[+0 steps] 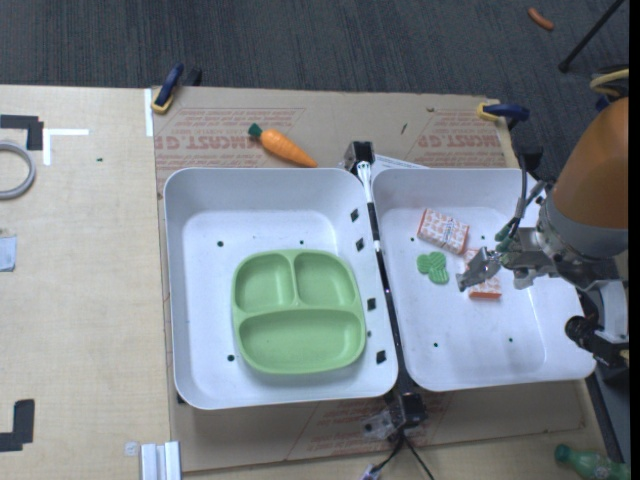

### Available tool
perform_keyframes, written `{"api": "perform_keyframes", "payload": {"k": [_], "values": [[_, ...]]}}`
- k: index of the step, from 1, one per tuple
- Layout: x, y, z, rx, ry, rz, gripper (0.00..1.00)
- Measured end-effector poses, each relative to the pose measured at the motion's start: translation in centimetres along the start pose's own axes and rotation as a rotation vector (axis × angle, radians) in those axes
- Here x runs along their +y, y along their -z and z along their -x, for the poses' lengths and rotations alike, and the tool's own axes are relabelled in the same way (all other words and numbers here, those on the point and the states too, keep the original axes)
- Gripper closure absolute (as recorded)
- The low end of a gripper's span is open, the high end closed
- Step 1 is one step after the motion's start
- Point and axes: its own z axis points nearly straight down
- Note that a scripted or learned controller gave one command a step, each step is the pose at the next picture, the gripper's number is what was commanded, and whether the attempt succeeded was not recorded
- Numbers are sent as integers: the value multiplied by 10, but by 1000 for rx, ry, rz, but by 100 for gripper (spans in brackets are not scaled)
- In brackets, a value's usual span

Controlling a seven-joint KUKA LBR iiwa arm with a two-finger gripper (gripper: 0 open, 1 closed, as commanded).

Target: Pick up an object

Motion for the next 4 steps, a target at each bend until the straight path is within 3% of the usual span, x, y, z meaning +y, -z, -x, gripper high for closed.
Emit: {"api": "perform_keyframes", "payload": {"k": [1,2,3,4], "values": [[62,-72,7,0,131,2,0],[81,-106,25,-5,638,9,0],[52,-106,-8,-8,439,20,0],[131,-112,0,11,483,-27,0]]}}
